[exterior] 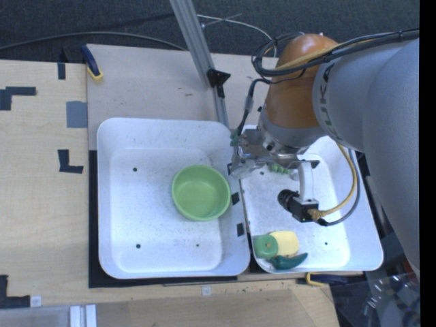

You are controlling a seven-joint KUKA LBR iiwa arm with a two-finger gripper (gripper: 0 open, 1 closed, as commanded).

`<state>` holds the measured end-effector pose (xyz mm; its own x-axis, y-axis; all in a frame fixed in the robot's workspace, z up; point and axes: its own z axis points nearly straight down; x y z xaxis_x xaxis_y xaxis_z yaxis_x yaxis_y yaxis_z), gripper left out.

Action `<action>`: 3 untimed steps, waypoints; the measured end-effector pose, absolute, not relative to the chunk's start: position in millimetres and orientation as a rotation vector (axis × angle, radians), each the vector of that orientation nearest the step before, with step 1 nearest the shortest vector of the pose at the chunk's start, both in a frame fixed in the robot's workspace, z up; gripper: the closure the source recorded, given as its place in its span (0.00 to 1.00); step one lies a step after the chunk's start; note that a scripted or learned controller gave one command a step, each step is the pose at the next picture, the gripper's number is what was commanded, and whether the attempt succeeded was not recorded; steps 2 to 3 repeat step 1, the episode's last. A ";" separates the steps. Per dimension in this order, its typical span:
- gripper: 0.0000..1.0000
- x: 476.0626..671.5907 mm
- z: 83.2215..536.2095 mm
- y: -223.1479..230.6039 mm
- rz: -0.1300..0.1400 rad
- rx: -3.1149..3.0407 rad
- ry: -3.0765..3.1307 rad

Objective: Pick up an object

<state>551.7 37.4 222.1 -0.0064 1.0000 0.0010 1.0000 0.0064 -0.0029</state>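
Grey arm with orange wrist band (pixel 303 80) overhangs the right white bin (pixel 354 251) — its gripper (pixel 262 157) sits at the bin's far-left corner, jaw state undeterminable. Yellow-and-green plastic toy (pixel 279 247) lies against the near wall, well apart, toward the camera; round green bowl (pixel 200 193) occupies the left bin (pixel 116 182).

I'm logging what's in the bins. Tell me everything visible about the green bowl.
The green bowl is a round, light green bowl that looks like smooth plastic. It stands upright with its opening up and nothing visible inside. It rests on the floor of the left bin, toward that bin's right side, apart from the walls and from the hand.
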 end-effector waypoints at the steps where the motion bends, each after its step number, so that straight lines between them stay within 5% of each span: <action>1: 1.00 579.0 226.1 88.5 -0.001 -2.212 -2.229; 3: 1.00 579.0 226.1 88.5 -0.001 -2.212 -2.229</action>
